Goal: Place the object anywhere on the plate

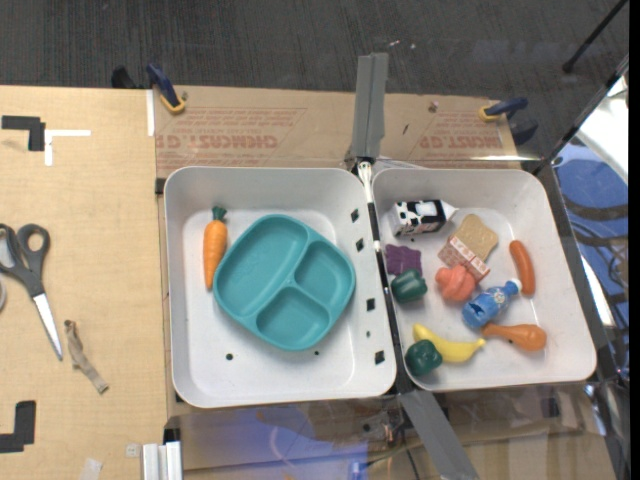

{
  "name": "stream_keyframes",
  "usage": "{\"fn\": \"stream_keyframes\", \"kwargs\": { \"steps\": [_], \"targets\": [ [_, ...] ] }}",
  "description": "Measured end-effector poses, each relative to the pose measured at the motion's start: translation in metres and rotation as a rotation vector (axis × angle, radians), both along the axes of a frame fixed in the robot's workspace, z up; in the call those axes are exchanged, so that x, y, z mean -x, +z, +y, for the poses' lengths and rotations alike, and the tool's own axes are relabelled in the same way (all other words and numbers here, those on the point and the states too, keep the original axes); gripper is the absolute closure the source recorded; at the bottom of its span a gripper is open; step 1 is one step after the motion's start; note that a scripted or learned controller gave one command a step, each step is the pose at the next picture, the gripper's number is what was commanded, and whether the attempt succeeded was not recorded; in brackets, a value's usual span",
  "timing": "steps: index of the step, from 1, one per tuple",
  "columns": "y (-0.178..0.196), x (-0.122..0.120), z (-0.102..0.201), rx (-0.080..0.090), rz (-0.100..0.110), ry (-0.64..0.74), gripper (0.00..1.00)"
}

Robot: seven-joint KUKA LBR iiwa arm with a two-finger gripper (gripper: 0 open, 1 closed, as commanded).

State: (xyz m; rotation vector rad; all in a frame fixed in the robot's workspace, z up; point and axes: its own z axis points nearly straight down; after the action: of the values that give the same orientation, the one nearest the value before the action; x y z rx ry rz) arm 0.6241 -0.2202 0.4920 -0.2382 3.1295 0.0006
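Cardboard-topped counter (80,268) before dark carpet (250,18); scissors (30,278) cut off left; end effector state: cannot tell.

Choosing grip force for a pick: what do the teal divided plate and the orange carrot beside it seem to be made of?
The teal divided plate looks like moulded plastic with a matte to satin finish: uniform colour, rounded compartment ridges, soft highlights. The orange carrot with a green top seems a toy, probably plastic or rubber: flat, even colour and a smooth surface. Whether it is hard or soft cannot be told.
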Motion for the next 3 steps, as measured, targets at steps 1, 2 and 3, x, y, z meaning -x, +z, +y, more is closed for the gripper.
{"fn": "stream_keyframes", "kwargs": {
  "steps": [1,2,3],
  "targets": [
    [0.0,-0.036,0.0,0.001,-0.003,0.508,1.0],
    [0.0,0.002,-0.001,0.0,-0.002,0.943,1.0],
    [0.0,-0.036,-0.001,0.003,-0.004,1.207,1.0]
  ]
}}
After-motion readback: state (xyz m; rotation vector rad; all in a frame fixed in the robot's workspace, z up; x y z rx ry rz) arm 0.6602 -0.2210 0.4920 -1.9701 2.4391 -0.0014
